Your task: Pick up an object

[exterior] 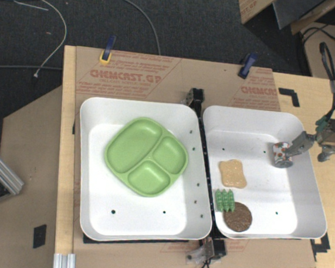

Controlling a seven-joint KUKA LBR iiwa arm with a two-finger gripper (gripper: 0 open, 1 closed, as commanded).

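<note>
A: Start with the left bin [87, 170]. What do you see?

B: You have a green divided plate [146, 156] lying flat, turned at an angle, about mid-bin. Three compartments, nothing in them that I can make out.

A: And the right bin [303, 196]?

B: Three things along its left side. A tan slice of bread [232, 173] sits near the bin's middle height. Below it, a small green ridged piece [224, 199], and touching that on the lower right, a round brown patty [238, 217] at the bin's front edge.

A: Where is the hand?

B: Your hand [281, 154] is low inside the right bin, toward its upper right, coming in over the right rim. The arm behind it runs off the right edge. There is a small red and white bit at the tip; too small to name.

A: Open or closed?

B: You cannot tell from this angle. The tip reads as one grey lump.

A: How far from the food?

B: Well apart from the bread, which is the nearest item, down and to its left.

A: The counter [161, 77]?

B: Brown board with red lettering, two blue clamps [108, 47] on the far edge.
</note>
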